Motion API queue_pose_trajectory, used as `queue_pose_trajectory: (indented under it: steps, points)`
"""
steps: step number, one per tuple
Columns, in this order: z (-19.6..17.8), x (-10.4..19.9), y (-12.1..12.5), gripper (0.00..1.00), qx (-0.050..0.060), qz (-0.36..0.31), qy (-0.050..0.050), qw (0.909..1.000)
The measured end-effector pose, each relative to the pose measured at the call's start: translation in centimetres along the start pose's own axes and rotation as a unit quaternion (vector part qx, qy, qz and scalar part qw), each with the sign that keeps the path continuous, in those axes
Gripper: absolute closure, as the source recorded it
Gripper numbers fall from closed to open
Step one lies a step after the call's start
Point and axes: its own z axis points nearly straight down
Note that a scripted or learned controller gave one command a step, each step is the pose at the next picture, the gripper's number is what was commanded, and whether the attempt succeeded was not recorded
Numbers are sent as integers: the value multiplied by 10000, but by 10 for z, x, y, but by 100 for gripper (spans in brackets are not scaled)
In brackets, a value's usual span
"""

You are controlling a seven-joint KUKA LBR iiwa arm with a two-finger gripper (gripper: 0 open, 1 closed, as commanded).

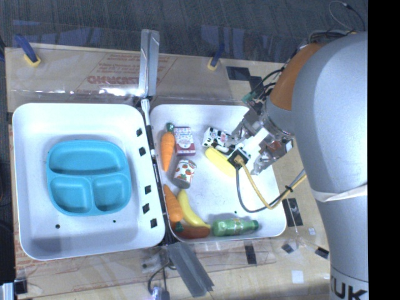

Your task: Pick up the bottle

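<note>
A small green bottle (234, 226) lies on its side along the near wall of the right bin (278, 192), by the bench's near edge. It looks like light, smooth plastic, apt to roll and best taken across its middle. One end meets a dark red item (194, 231) too blurred to name, while the tool (262, 152) hangs well apart toward the bin's far right corner, its opening impossible to judge.

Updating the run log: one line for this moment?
bottle: lying free, right bin's near edge | end effector: over same bin's far right, apart
</note>
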Motion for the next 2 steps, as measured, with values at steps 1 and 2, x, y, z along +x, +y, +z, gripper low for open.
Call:
queue_pose_trajectory:
  steps: [1,2]
  points:
    - [91,-59,-56,0,-31,-131,16,9999]
    - [-3,-5,5,0,-37,617,24,9981]
